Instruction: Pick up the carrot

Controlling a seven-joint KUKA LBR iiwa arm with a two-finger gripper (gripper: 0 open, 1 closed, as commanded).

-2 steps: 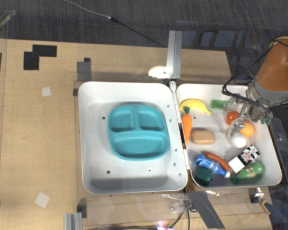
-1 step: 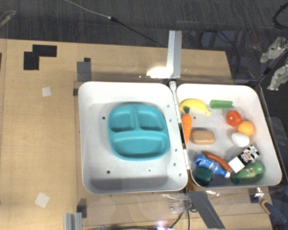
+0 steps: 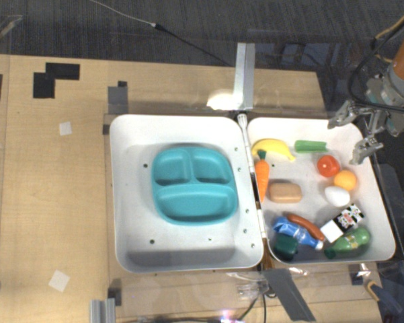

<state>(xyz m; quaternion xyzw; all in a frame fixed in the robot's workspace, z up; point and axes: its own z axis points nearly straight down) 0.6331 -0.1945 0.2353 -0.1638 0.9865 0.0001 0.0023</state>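
The carrot (image 3: 261,176) is orange with a green top and lies lengthwise along the left wall of the right bin (image 3: 383,210), just below a yellow banana (image 3: 273,147). My gripper (image 3: 353,133) hangs over the right bin's far right corner, well to the right of the carrot. Its two fingers are spread apart and nothing is between them.
The right bin also holds a green bean-like piece (image 3: 310,146), a tomato (image 3: 328,165), an orange (image 3: 345,180), a white egg (image 3: 337,196), a tan bread piece (image 3: 284,192), a sausage (image 3: 305,225), a blue bottle (image 3: 292,235) and a green item (image 3: 350,240). The left bin (image 3: 131,200) carries a teal divided plate (image 3: 191,183).
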